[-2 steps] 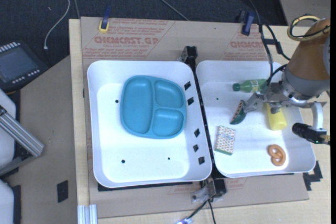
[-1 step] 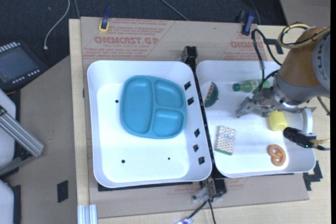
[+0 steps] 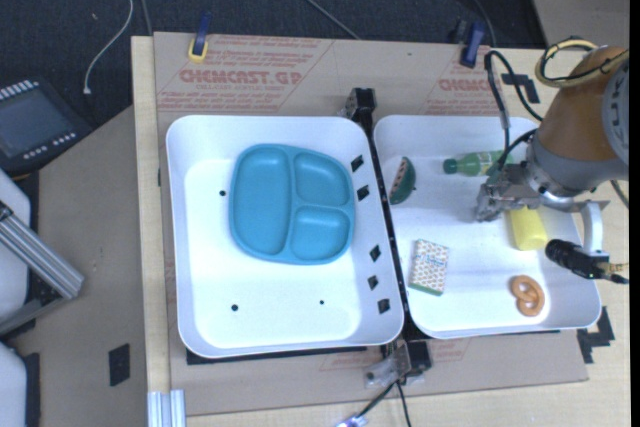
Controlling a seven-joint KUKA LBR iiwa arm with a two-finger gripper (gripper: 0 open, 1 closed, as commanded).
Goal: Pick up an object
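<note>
The gripper (image 3: pixel 492 205) is hanging low in the right bin (image 3: pixel 470 315); how far its fingers are parted cannot be told, and nothing is showing between them. A yellow block (image 3: pixel 528 228) is lying just beside it at 4 o'clock, one green bottle (image 3: pixel 472 163) at 11 o'clock, a patterned box (image 3: pixel 430 267) at 7 o'clock, a pretzel (image 3: pixel 527 295) at 5 o'clock and a watermelon slice (image 3: pixel 402 180) at 9 o'clock. One blue tray (image 3: pixel 292 203) is sitting in the left bin (image 3: pixel 270 320). The cardboard (image 3: pixel 300 65) beneath is reading "CHEMCAST GP".

Red "CHEMCAST GP" print repeats across the brown backing sheet (image 3: pixel 300 65).
</note>
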